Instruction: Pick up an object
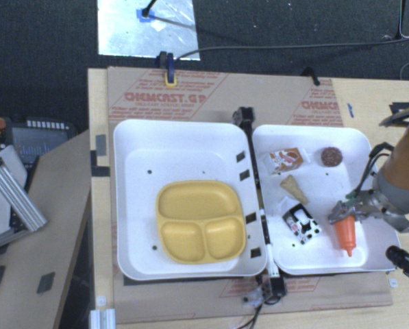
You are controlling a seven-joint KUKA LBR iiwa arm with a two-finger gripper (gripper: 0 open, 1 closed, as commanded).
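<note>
Tool (pixel 346 214) above upright orange bottle (pixel 346 235)

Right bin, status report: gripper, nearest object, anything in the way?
Gripper low over right bin, at the orange bottle's top end. Grasp unconfirmed. Black-and-white item lies just left, apart from the bottle.

Single fixed camera is looking down at a slant from above the bench (pixel 211 88), framing both white bins (pixel 132 184) centrally.

Grey arm (pixel 396 194) w/ orange band (pixel 406 163) (black cables alongside), metallic wrist.
</note>
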